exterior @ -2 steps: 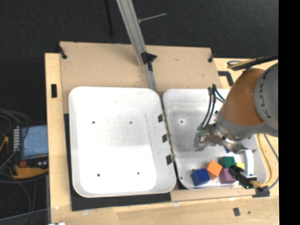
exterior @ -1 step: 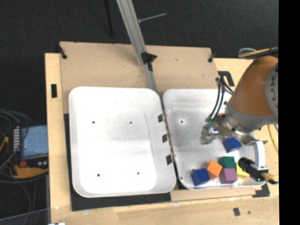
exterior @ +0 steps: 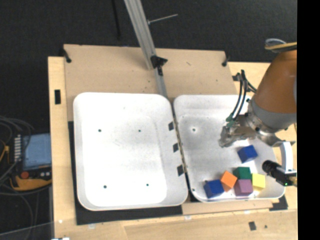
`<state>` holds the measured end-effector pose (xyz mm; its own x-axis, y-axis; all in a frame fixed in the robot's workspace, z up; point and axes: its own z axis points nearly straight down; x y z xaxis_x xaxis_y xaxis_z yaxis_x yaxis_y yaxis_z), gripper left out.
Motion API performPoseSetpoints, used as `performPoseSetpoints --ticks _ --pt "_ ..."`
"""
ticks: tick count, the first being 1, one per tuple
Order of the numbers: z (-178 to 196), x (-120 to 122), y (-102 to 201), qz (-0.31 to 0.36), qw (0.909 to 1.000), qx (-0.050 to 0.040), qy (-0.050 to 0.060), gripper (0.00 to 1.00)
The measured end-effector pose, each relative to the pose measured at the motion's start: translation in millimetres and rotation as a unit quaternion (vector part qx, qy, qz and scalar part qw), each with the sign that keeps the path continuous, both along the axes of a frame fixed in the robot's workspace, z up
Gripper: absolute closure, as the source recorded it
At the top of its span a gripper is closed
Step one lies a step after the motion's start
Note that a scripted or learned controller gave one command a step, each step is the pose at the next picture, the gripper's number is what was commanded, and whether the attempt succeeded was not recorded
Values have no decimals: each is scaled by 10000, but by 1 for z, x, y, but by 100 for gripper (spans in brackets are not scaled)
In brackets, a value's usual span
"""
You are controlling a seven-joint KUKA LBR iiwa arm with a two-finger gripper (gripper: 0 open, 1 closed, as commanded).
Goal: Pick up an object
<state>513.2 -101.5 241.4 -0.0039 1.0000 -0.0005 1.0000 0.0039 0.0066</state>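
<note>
Along the lower right of the frame, a dark blue cube [exterior: 213,188], an orange cube [exterior: 229,179], a purple cube [exterior: 243,186], a green cube [exterior: 244,173] and a yellow cube [exterior: 258,181] crowd my right-hand white bin [exterior: 200,134]. A lone blue cube [exterior: 247,153], higher up, sits just beside my hand [exterior: 227,136]; whether it is spread or pressed together I cannot tell. I judge the lone cube my easiest pick, being free of neighbours. A slanted grey metal rail [exterior: 142,34] rises beyond, at upper centre.

Bench on a dark floor — seen from above

A pale wooden bench [exterior: 57,134] stands on black flooring [exterior: 50,14]; a brown board [exterior: 110,69] covers its back, a slanted metal rail [exterior: 140,24] crosses it — cables [exterior: 10,144] lie left.
</note>
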Motion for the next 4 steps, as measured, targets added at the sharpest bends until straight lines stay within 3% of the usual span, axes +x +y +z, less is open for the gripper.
performPoseSetpoints --ticks 2,4 --pt "13 37 94 0 10000 9 32 100" --pt "-13 84 188 5 10000 -6 21 100"
